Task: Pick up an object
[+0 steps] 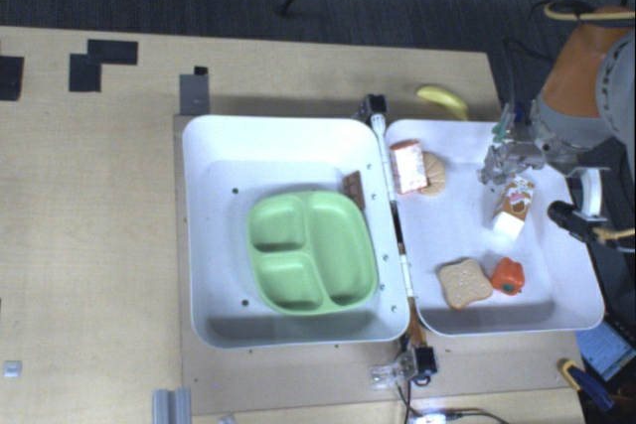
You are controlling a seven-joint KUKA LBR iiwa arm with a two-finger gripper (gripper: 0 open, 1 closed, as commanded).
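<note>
two shallow white bins sit side by side on the pale wooden surface [89, 243]. the left bin [214, 213] holds one green three-compartment plastic tray [311, 251]. the right bin [566, 298] holds five things: a red-and-white packet [406, 167], a round tan cookie [433, 173], a slice of toast [464, 282], a small orange-red toy vegetable [508, 277] and a small orange-and-white carton [513, 207]. the end effector [507, 164] hangs just above that carton; how far it's open i cannot tell, and no writing is legible.

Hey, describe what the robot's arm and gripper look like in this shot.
The arm is grey and rounded, with an orange band above the wrist. It ends in a small metallic grey gripper with a bit of teal on it. A white block and a black part sit beside the wrist.
</note>
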